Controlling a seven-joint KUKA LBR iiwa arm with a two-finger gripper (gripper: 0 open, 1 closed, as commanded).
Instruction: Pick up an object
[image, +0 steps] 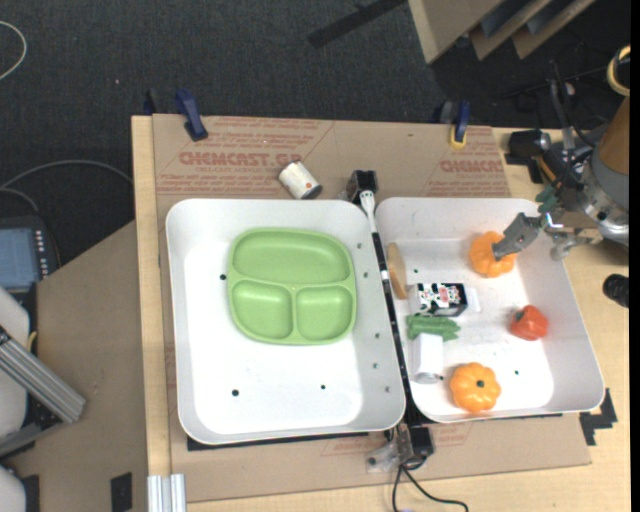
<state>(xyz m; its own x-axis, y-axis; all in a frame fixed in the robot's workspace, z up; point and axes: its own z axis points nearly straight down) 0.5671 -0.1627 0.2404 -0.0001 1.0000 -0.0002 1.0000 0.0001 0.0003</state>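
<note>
One green three-part plate (292, 285) lies in the left bin (195, 330) well left of the gripper (519, 238), while the right bin (575, 330) holds two orange pumpkins, one (473, 387) far below and one (489, 254), round and ribbed, touching the fingers, whose state I cannot tell.

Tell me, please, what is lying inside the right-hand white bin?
In the right bin: two orange pumpkins, a red piece, a green piece, a black-and-white item, a wooden block. The gripper partly covers one pumpkin.
</note>
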